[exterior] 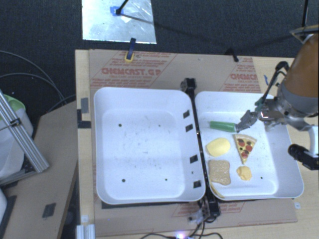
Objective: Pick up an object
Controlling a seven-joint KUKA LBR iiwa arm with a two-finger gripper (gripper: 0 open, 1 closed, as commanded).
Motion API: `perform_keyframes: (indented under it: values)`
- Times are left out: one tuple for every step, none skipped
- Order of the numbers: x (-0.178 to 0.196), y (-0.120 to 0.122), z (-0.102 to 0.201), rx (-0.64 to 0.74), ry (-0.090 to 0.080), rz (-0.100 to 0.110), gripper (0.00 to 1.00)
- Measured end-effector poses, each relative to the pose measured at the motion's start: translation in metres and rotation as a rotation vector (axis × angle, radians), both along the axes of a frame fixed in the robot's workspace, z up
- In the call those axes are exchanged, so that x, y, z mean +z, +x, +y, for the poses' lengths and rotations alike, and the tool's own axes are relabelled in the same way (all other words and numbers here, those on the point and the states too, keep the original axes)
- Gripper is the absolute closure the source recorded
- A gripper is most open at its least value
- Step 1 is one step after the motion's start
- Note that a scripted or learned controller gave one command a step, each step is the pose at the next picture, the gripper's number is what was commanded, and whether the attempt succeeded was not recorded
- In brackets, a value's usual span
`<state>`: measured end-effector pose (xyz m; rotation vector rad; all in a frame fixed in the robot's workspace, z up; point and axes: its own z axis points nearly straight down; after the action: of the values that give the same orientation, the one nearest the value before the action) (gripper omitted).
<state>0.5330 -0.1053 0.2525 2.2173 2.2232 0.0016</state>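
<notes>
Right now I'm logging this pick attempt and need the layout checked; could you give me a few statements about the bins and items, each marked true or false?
1. The green stick-shaped toy lies in the right white bin. True.
2. The triangular toy pizza slice lies in the left white bin. False: it lies in the right bin.
3. The end effector is over the right bin, near the green stick's right end. True.
4. The tan toy bread slice lies above the pale yellow rounded toy in the picture. False: it lies below it.
5. The arm enters from the picture's left. False: from the right.
</notes>
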Motion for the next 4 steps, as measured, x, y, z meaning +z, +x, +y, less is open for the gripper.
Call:
perform_keyframes:
  values:
    - [-0.168, 0.0, -0.001, -0.001, 0.001, 0.003, 0.0]
    - [-0.169, -0.049, -0.088, -0.01, -0.001, 0.004, 0.0]
    - [-0.168, -0.045, -0.017, 0.006, 0.004, 0.001, 0.0]
    - [-0.168, -0.005, 0.02, 0.006, 0.001, -0.003, 0.0]
